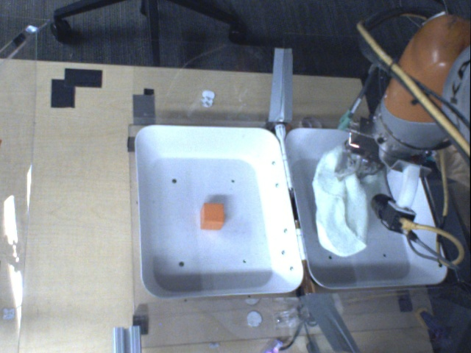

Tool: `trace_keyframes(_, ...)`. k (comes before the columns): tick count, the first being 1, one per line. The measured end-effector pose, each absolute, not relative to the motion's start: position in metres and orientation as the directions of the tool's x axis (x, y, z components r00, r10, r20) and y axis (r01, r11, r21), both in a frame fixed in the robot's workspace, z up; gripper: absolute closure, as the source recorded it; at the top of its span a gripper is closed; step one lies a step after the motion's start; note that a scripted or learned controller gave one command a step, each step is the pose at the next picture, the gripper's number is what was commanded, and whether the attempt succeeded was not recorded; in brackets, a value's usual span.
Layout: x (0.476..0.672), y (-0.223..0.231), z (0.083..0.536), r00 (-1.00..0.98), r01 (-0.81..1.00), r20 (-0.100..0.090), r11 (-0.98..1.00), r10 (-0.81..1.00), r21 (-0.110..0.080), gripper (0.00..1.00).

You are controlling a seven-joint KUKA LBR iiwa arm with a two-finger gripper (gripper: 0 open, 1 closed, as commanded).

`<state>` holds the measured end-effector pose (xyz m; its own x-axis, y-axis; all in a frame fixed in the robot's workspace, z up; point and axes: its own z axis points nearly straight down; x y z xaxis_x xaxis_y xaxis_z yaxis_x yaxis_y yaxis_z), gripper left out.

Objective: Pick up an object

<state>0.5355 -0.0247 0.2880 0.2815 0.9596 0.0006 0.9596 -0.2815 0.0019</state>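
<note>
A crumpled white cloth (340,210) lies in the right bin (368,271), stretched from the bin's upper middle towards its front. Its top end rises in a peak right under my gripper (355,162), which hangs over the upper part of that bin and touches or nearly touches the cloth. The wrist and the orange band (430,57) hide the gripper's tips. A small orange cube (213,216) sits alone near the middle of the left bin (158,263), far from the gripper.
A black cable with a yellow end (401,223) loops over the right bin's right side, beside a white flat piece (408,186). A grey metal post (280,87) stands behind the seam between the bins. Chair legs (147,6) cross the floor at the back.
</note>
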Motion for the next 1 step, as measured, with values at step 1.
trace_keyframes(1,0.5300,-0.0664,0.3092,0.133,0.991,-0.001,-0.133,0.991,0.001,1.00)
